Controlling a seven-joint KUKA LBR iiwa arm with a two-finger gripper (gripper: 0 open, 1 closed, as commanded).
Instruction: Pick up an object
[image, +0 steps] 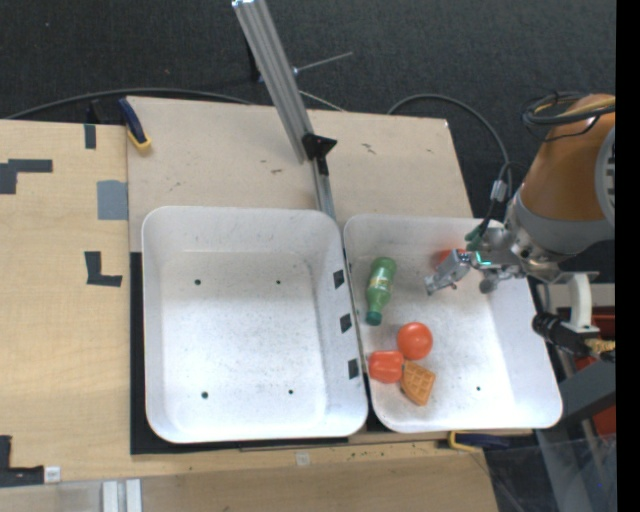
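Overhead slanted view of the counter (230, 150), which carried two shallow white bins side by side. The left bin (170, 300) occupied the centre of the frame; the right bin (520, 390) lay at centre right, its near wall touching that of the left bin. The arm (565, 185), grey with an orange band, entered from the right edge of the frame, and its jaws (447, 277) hung over the upper middle of the right bin; whether they were parted or closed could not be told, and a small red item (443, 258) sat just behind them, too small to identify. Within the right bin, a green bottle (379, 289) lay near the left wall, tilted slightly from vertical in the frame. Below it, toward the lower centre of the bin, an orange ball (415, 339), a red object (385, 366) and a tan waffle-textured piece (418, 383) were clustered close together. A metal rail (280, 80) crossed the upper centre of the frame.
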